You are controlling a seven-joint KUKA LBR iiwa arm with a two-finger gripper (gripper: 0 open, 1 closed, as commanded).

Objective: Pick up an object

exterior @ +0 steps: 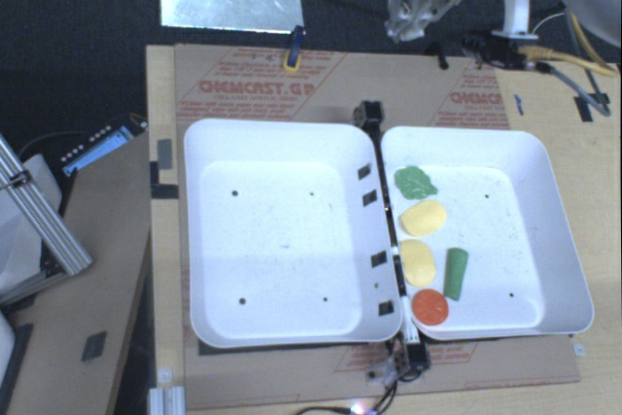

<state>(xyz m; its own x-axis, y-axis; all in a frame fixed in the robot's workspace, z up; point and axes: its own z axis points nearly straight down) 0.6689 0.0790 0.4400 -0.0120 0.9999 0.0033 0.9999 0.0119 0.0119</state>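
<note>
Camera view: end effector [416, 15] is parked above the tabletop's far edge, finger state can't be told. Five small objects are bunched against the right bin's [544, 238] left wall, so a neighbour or the wall could easily get clipped.

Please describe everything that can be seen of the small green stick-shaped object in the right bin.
The green stick is a short, dark green bar with blunt ends and a matte surface, perhaps plastic or foam. It lies flat on the floor of the right bin, in the lower left part, its long side running nearly up and down in the camera view, slightly tilted. It touches nothing but the bin floor: the lower yellow piece lies beside it on the left, the red round piece below left.
</note>
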